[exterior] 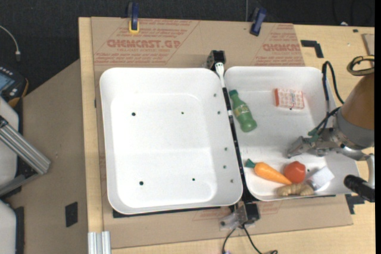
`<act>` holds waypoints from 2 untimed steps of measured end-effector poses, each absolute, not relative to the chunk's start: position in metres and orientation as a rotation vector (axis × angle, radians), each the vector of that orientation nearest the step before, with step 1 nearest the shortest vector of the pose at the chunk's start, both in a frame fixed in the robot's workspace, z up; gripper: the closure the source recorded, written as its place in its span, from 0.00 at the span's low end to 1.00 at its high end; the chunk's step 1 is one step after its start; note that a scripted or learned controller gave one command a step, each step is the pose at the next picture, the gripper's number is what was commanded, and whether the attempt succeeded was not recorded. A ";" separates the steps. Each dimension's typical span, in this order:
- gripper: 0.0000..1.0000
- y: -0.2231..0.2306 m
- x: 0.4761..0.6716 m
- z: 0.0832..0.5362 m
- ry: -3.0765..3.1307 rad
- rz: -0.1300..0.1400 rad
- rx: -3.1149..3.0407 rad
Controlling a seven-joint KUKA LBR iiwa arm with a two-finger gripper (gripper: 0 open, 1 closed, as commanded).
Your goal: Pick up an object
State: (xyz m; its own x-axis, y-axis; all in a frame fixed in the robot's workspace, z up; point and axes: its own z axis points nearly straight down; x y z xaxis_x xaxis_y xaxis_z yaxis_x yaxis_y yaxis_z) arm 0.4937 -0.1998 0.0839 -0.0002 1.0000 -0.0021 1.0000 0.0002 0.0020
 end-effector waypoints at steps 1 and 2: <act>1.00 -0.200 0.494 0.095 2.216 0.001 2.218; 0.00 -0.200 0.494 0.094 2.217 0.000 2.219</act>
